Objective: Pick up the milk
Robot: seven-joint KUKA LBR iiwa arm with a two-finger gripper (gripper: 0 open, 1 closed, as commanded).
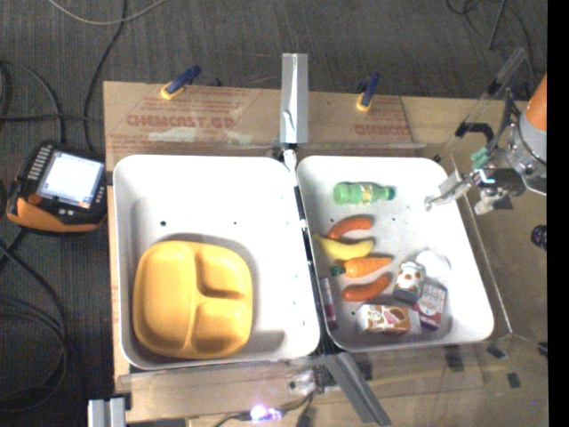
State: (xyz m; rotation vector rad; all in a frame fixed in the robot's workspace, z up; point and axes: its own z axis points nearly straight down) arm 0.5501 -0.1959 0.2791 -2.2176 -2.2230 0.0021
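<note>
The milk looks to be the small white carton with red print (408, 278), standing in the front right part of the right bin (462, 238). It is close to a purple and red carton (432, 299) and an orange carton lying flat (386, 318). My gripper (464, 198) hangs over the bin's right rim, up and to the right of the milk and well apart from it. Its fingers (442, 195) stand open with nothing between them.
The right bin also holds a green bottle (364, 192), two sausages (349, 227), a banana (342, 247) and a carrot (366, 266). A yellow divided plate (194, 299) lies in the left bin (142, 185). A teach pendant (60, 188) rests off the bench at left.
</note>
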